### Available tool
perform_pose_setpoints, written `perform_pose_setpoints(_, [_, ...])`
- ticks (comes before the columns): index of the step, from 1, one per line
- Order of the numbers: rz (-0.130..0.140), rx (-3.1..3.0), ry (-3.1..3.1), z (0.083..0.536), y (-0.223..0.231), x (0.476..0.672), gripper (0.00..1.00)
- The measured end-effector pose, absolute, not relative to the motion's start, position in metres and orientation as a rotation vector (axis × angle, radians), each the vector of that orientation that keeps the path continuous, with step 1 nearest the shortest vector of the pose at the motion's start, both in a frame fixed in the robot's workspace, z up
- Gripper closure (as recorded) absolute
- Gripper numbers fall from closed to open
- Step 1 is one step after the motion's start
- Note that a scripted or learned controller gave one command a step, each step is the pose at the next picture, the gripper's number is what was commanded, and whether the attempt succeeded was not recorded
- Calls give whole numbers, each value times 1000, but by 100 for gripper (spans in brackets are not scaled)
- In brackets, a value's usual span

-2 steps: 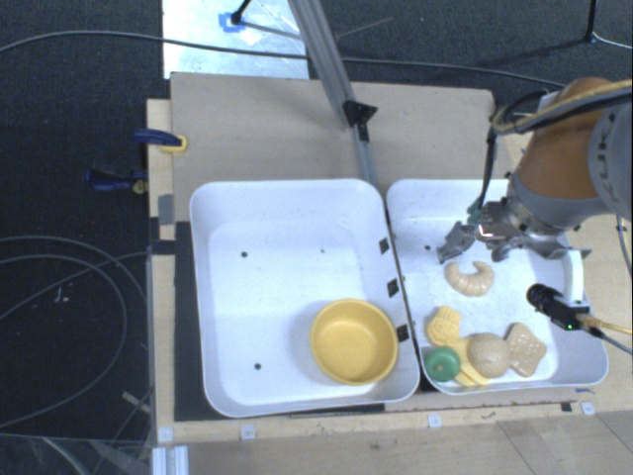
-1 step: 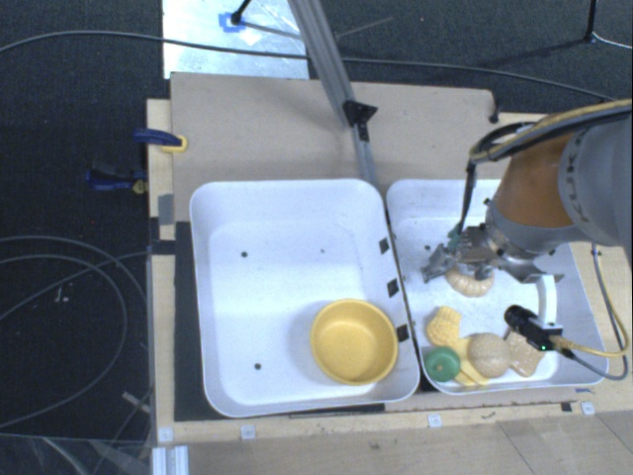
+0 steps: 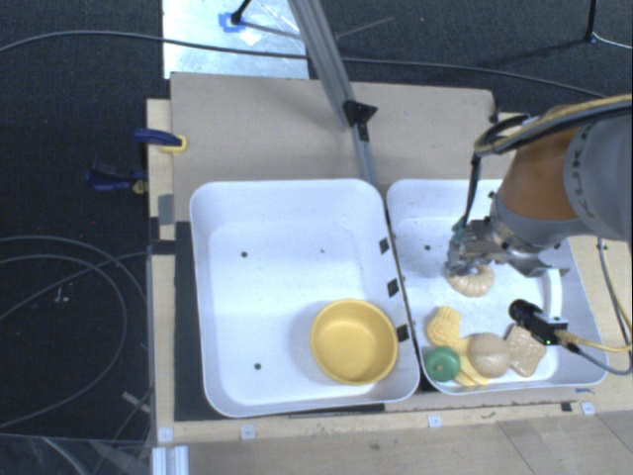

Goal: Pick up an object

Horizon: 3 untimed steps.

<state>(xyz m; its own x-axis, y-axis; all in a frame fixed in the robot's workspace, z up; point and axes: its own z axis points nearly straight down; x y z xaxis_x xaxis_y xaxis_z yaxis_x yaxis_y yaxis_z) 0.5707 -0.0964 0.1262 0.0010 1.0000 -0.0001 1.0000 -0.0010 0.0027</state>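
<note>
Over right bin [image 3: 415, 206]: gripper [image 3: 465, 265] down on a beige ridged toy [image 3: 471, 282].
I can't tell its grip state; yellow bowl [image 3: 354, 340] sits in left bin [image 3: 227, 216].

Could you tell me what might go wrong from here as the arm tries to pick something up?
The hand sits right over the ridged cream toy, whose rounded shape might slip out. The other toys are crowded in the right bin's corner, so a later grasp there could jostle neighbours.
</note>
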Motion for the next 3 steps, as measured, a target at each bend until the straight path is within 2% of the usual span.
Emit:
perform_pose_setpoints(1, [5,2213,2223,172,-101,577,100])
perform_pose_setpoints(3, [7,2211,2223,272,-104,568,100])
